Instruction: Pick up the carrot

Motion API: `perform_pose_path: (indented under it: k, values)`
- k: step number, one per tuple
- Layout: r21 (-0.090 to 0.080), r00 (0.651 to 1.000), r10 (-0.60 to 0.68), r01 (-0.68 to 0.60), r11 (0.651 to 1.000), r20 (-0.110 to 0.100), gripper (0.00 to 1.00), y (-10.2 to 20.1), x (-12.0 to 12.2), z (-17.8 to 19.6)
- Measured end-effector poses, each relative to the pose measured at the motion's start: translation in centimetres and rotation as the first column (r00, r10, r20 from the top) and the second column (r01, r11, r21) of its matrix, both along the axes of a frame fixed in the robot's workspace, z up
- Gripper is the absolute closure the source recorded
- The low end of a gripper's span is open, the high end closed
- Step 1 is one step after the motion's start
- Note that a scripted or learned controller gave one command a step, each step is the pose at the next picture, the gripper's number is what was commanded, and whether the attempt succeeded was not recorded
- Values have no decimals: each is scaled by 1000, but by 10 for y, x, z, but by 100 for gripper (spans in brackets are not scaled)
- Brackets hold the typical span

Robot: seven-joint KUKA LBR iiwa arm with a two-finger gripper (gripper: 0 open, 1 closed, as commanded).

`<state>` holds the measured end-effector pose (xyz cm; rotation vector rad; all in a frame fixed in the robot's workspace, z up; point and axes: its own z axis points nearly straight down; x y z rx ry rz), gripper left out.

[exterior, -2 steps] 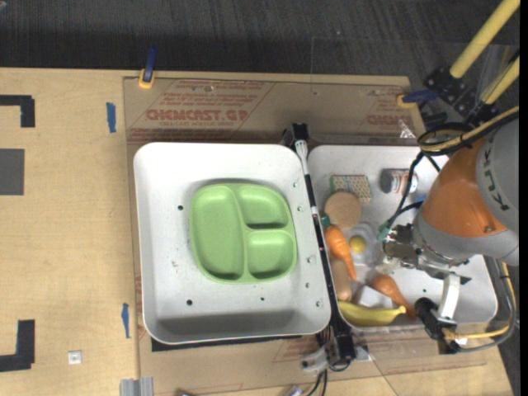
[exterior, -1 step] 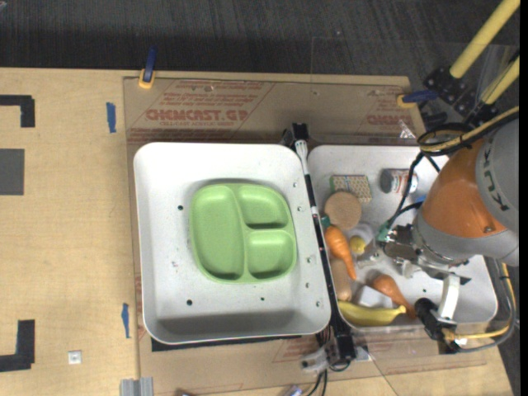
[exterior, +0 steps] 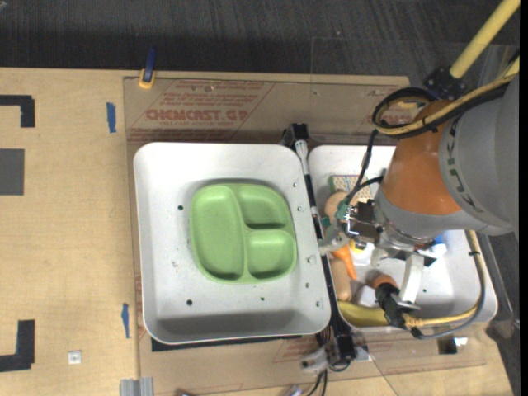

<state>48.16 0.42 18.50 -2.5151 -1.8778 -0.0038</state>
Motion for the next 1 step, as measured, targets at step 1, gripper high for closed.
perform_pose_path:
  k: [1]
  values:
    - [-3,1000,-4,4,1000,-3,0,-3,-1,-1]
